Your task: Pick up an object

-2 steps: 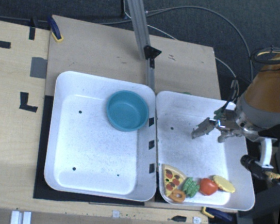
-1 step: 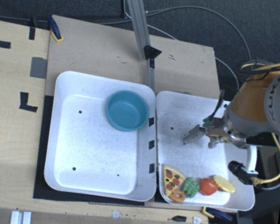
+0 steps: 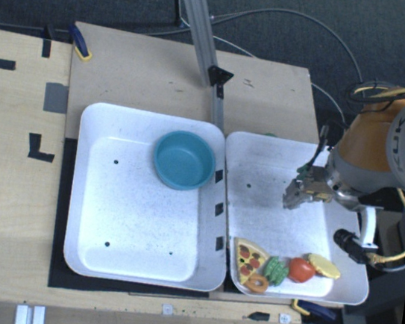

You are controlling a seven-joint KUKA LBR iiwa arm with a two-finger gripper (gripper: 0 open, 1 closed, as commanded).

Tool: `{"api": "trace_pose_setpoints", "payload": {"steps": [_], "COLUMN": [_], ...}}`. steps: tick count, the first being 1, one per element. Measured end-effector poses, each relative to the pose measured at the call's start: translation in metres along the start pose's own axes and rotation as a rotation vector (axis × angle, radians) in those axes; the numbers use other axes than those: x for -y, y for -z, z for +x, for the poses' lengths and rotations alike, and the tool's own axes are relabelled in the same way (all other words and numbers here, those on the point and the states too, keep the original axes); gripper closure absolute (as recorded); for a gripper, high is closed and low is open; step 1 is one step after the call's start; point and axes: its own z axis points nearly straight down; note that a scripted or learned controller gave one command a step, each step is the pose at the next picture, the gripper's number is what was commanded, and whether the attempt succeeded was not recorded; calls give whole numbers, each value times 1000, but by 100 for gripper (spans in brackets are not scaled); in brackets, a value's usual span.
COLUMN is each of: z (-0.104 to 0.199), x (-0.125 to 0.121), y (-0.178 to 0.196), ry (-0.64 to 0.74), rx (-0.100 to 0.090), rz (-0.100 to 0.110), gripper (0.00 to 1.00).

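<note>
My gripper hangs over the middle right of the right bin, with its fingers pointing down and left. I see nothing between them. Toy food lies along that bin's front edge: a pizza slice, a green vegetable, a small orange piece, a red tomato and a yellow piece. The gripper is well behind these items, apart from all of them. A teal bowl stands in the back right part of the left bin.
A grey pole slants in from the top to the gap between the bins. Cables loop behind the right bin. The arm's orange band and grey body stand at the right edge.
</note>
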Motion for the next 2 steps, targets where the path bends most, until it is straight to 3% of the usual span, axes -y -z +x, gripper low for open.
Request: {"api": "trace_pose_setpoints", "payload": {"steps": [1,2], "z": [5,5], "x": [0,-1], "y": [61,64], "ry": [-1,-1], "rx": [1,0], "rz": [-5,0], "gripper": [100,100]}}
